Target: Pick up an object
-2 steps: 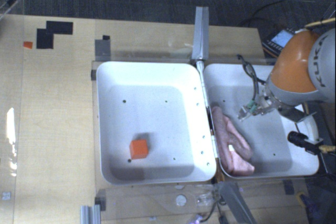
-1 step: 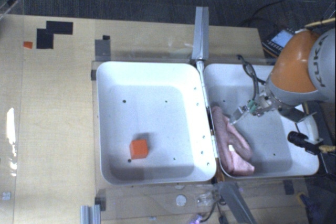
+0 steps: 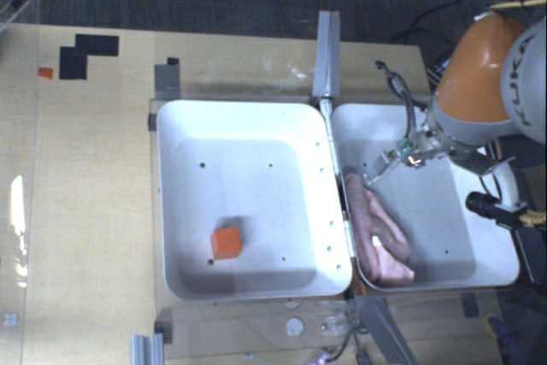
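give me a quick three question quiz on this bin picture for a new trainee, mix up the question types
1. True or false: the orange block lies in the same bin as the pink cloth.
2. Which bin is the gripper over? A) left bin B) right bin
3. Fill in: the cloth lies along the right bin's ____ wall, as the camera sees it.

Key:
1. False. The block is in the left bin, the cloth in the right.
2. B
3. left
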You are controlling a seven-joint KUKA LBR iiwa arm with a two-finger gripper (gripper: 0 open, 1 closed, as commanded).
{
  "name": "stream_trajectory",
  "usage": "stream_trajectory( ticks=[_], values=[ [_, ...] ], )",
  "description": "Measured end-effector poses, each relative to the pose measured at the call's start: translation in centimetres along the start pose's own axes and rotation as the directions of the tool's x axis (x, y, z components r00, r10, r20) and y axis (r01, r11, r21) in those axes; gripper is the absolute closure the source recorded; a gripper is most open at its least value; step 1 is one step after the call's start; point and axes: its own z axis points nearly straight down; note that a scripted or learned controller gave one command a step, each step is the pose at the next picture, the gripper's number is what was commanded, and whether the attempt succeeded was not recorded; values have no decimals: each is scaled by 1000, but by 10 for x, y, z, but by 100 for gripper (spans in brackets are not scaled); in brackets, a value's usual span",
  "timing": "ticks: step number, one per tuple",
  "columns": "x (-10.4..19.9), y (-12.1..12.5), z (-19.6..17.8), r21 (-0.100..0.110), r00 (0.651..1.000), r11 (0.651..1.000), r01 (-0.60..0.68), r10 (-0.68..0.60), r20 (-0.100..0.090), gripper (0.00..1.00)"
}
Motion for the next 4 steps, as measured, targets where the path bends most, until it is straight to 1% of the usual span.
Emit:
stream_trajectory(
  ticks=[1,2,3,4],
  values=[
    [-17,-69,86,-6,993,993,117,-117,6,0],
    [4,-74,91,-16,996,996,86,-86,15,0],
    [6,-69,80,-23,996,996,90,-90,12,100],
    [42,-2,0,2,1000,1000,-13,13,-1,100]
  ],
)
